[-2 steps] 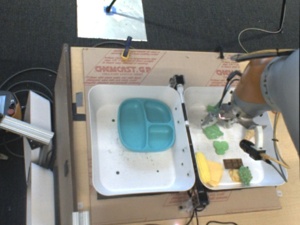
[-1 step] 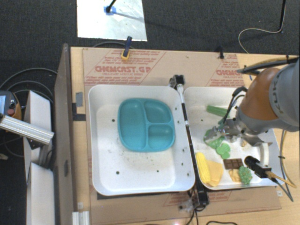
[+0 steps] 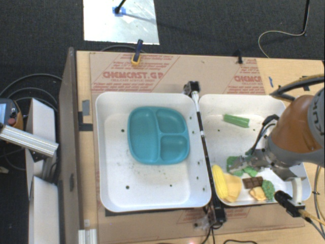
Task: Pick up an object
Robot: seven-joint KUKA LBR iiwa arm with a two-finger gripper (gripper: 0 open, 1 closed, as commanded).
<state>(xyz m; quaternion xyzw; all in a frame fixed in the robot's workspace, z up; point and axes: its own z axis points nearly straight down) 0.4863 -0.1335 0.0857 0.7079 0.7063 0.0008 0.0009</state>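
The gripper [image 3: 242, 162] hangs low in the right bin [image 3: 218, 108], over a cluster of toy food near the front wall; whether it is open or closed I cannot tell. A green piece [image 3: 233, 162] lies right at its tip, a brown block [image 3: 252, 182] and yellow corn [image 3: 219, 178] just in front of it, a green stick [image 3: 236, 120] well behind. This looks like the reach-and-grasp step; next it must close squarely on one item and lift.

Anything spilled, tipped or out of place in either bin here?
Nothing stands out. The teal plate lies flat in the left bin; the food toys crowd the right bin's near corner by the gripper.
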